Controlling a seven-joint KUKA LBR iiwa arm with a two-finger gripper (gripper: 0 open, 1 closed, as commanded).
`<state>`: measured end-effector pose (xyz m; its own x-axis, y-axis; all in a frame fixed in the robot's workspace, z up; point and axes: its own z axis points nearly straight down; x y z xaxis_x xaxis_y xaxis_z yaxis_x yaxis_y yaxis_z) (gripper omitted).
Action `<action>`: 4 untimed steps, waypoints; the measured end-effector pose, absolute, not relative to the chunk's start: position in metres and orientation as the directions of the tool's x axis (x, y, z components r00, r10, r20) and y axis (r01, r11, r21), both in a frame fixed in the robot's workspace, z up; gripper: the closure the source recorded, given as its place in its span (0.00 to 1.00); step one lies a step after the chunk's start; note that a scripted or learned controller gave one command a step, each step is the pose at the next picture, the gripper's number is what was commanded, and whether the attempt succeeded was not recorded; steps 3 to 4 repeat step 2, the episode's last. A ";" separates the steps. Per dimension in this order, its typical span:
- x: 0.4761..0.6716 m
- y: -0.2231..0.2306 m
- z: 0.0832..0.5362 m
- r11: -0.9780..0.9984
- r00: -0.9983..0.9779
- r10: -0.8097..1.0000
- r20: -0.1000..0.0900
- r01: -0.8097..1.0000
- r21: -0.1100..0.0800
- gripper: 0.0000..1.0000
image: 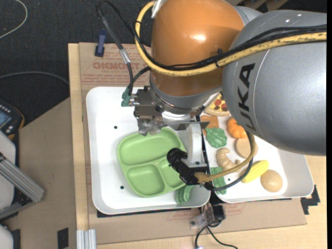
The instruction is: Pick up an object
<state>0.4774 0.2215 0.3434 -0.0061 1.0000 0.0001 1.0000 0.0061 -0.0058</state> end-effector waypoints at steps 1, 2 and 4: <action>0.477 0.174 0.107 -0.005 0.005 1.000 -0.004 1.000 -0.011 1.00; 0.510 0.117 0.374 -0.003 0.003 1.000 0.004 1.000 0.019 1.00; 0.510 0.117 0.374 -0.003 0.003 1.000 0.004 1.000 0.019 1.00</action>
